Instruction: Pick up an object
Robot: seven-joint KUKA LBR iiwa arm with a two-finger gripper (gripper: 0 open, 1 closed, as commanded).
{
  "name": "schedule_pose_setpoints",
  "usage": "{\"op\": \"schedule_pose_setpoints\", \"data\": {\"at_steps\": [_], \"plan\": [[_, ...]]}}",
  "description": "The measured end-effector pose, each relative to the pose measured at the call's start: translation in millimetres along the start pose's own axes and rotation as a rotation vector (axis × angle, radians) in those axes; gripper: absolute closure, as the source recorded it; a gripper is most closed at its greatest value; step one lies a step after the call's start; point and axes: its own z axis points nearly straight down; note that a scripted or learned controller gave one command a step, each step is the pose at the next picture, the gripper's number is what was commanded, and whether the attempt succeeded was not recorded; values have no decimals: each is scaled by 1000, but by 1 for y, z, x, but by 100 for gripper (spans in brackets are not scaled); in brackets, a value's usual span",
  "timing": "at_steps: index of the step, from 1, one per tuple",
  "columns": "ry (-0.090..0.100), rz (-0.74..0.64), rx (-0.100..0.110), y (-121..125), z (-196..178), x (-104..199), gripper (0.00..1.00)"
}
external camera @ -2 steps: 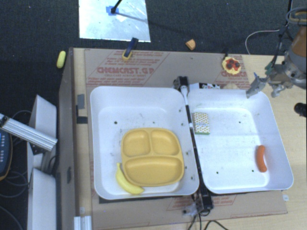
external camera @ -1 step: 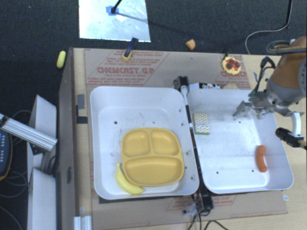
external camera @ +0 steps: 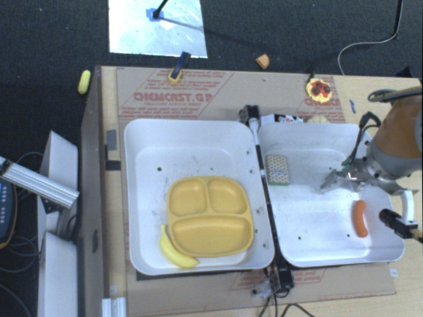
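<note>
In the right bin (external camera: 310, 246) an orange sausage-shaped toy (external camera: 359, 218) lies near the right wall. A small green patterned block (external camera: 277, 169) rests close to that bin's left wall. The left bin (external camera: 142, 177) holds a yellow divided plate (external camera: 210, 214), with a yellow banana (external camera: 173, 249) against its lower left edge. My gripper (external camera: 338, 178) hangs low over the right bin's middle right. It sits up and to the left of the orange toy and well right of the green block, with nothing seen in it.
The grey arm with its orange band (external camera: 400, 134) reaches in over the right bin's right side. On the cardboard behind the bins lie a small pizza-like toy (external camera: 319, 89) and a blue-yellow clip (external camera: 177, 68). A divider rail (external camera: 261, 170) runs between the bins.
</note>
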Motion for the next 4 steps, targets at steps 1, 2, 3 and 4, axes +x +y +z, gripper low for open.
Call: {"op": "schedule_pose_setpoints", "data": {"at_steps": [1, 2, 3, 4], "plan": [[-2, -3, -5, 40, -74, 0, 0], [-2, -1, -4, 24, -130, 0, 0], [-1, -1, -1, -12, -121, 0, 0], [0, -1, -2, -33, -136, 0, 0]]}}
